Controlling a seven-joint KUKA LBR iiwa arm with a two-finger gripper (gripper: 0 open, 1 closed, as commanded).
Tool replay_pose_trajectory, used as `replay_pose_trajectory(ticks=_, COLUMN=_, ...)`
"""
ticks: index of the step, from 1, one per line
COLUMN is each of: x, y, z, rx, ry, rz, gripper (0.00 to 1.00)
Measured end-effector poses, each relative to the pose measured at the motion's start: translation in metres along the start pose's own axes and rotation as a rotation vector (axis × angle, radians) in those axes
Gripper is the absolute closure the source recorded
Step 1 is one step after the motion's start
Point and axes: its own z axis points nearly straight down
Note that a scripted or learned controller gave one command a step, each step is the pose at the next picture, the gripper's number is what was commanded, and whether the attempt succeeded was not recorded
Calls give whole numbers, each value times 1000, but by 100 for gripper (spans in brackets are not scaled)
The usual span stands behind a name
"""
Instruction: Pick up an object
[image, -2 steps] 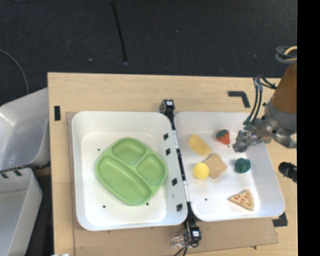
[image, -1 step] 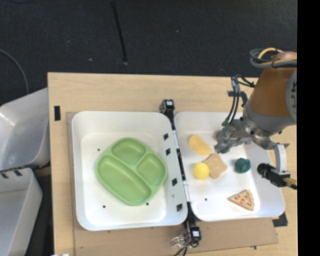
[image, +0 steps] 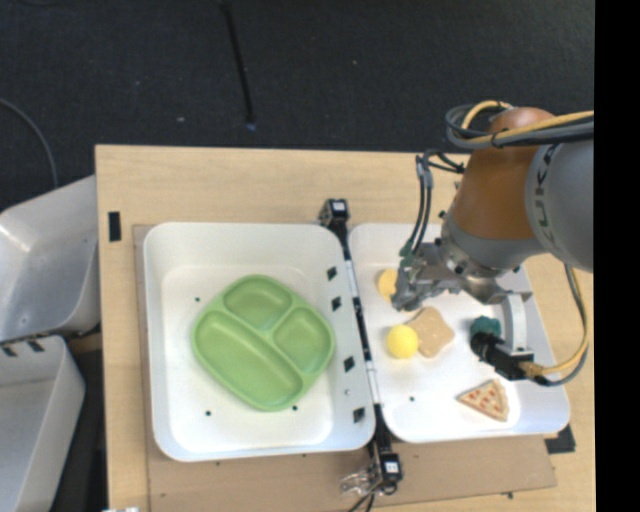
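Seen from the camera above, my pincer (image: 406, 293) hangs low inside the right-hand white bin (image: 432, 420), close to that bin's left wall. From this angle I cannot tell whether it is released or clenched. Just to the pincer's left in the view a small yellow piece (image: 385, 283) peeks out; it is partly covered by my own hardware, so I cannot name it more closely or say whether it touches me. Nearer the camera than the pincer lies a yellow ball (image: 402, 342). A tan slice of toast (image: 434, 331) sits against the ball, below the pincer and slightly to its right. Further right of the pincer sits a small teal object (image: 485, 326), too small to identify. Well apart from the pincer, toward the bin's near right corner, lies a toy pizza slice (image: 485, 400). Far to the pincer's left, past the wall where the bins meet, a green divided plate (image: 262, 342) lies flat in the left bin (image: 180, 410). Both bins rest on the pale wooden desk (image: 250, 180).
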Motion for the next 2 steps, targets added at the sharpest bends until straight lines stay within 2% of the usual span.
replay_pose_trajectory(ticks=2, x=121, y=-10, z=-18, rx=-1, ry=1, rz=-2, gripper=100)
